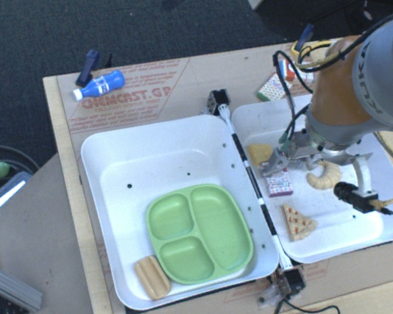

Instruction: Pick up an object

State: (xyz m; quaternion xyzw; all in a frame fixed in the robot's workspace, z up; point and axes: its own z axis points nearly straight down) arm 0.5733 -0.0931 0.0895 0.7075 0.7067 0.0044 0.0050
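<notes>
A small boxed item with a pink and white label (279, 186) lies flat on the floor of the right-hand white bin (345, 239), close to the divider between the two bins. It looks like the likeliest target, since the fingers (285, 162) hang directly above it, just short of its upper edge. Whether the fingers are open or closed cannot be told: they are small and dark against the wrist hardware. Nothing is visibly held between them.

Just beyond the fingers, toward the bin's far wall, sits a pale yellow wedge (260, 153), perhaps toy cheese. To the fingers' right, under the wrist, lies a tan croissant-shaped toy (323, 179). Nearer the camera than the fingers rests a toy pizza slice (298, 221). These pieces are scattered loosely (as if tipped in for picking practice), so each leaves some room around it.

The grey arm with its orange band (335, 96) reaches in from the right and bends down over this bin, with black cables looping off it.

To the fingers' left, across the divider, the left-hand white bin (107, 160) holds a green divided tray (198, 233) and a tan ridged block (152, 277) touching the tray's near-left corner. Both bins sit on a table (78, 209), where a blue and white bottle (99, 85) lies on its side at the far edge, well apart from the fingers.
</notes>
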